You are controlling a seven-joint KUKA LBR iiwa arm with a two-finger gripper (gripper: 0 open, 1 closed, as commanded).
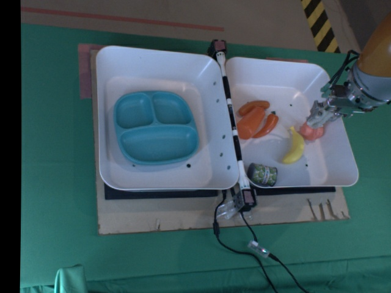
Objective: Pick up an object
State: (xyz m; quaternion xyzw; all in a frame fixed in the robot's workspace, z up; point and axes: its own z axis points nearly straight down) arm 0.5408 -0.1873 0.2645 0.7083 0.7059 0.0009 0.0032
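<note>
1. Hovering low over the right bin (342, 163), the gripper (320, 118) sits near that bin's right wall, reaching in from the right edge of the bench, just above a small pink-orange object (310, 132).
2. Finger state: cannot tell how far open they are; the tips blur into the pink-orange object and nothing is clearly seen clamped between them.
3. Likely target is that pink-orange object, lying in the right half of the right bin, just beside the top end of the yellow banana (295, 147).
4. Other things in the right bin: two orange carrots or peppers (256, 119) near the divider side, a dark green jar-like item (263, 174) at the front-left corner.
5. Left bin (107, 170) holds a teal divided plate (156, 127), centred, well apart from the arm.
6. Step judged: approach/grasp phase, no lift yet.
7. Next move calls for closing squarely on the pink-orange object without nudging the banana, then a straight lift clear of the bin wall.
</note>
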